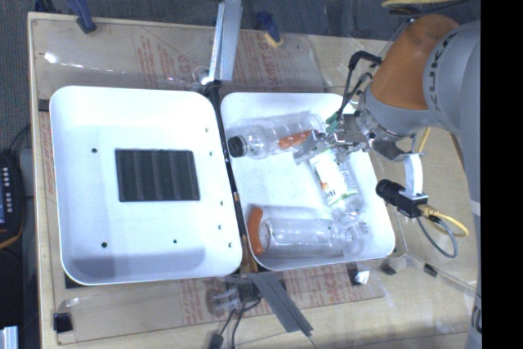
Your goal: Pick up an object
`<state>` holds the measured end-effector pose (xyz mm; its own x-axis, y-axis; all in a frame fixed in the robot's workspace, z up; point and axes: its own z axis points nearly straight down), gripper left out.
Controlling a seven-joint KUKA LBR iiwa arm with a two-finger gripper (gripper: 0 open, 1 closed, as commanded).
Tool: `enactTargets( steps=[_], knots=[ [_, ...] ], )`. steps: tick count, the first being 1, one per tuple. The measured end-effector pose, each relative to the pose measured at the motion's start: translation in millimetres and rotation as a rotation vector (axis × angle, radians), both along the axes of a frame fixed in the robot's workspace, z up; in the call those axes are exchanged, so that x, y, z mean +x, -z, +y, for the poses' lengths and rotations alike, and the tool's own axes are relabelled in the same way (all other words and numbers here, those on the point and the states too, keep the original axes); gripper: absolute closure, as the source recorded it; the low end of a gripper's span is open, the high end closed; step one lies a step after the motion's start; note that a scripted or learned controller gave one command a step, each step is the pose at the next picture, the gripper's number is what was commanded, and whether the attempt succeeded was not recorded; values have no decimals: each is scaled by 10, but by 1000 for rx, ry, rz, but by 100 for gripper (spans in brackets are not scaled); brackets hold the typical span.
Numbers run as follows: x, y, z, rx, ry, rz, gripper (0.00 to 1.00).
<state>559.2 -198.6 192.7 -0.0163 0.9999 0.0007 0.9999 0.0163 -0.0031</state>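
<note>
Spanning the bench (122,298), two white bins sit side by side: the left bin (82,135) bears a dark ribbed panel (157,175), the right bin (376,245) holds clear plastic bottles. One bottle (270,136) with a black cap lies along the far side, another (302,231) with an orange cap along the near side, a labelled one (333,180) between them. The arm (425,78) reaches over the right bin's far right corner; its gripper (327,139) is low beside the far bottle, and whether it is apart or together I cannot tell

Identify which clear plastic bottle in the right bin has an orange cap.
The bottle along the near wall: orange cap at its left end. The far bottle has a black cap.
</note>
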Motion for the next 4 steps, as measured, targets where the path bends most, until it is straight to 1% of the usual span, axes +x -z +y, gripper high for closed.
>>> enactTargets(
  steps=[1,2,3,4],
  knots=[
    [665,415,-93,0,-75,0,0],
    [841,492,-104,-6,-59,-24,0],
    [857,361,-121,-15,-66,-28,100],
    [857,362,-119,-15,-67,-28,0]
  ],
)
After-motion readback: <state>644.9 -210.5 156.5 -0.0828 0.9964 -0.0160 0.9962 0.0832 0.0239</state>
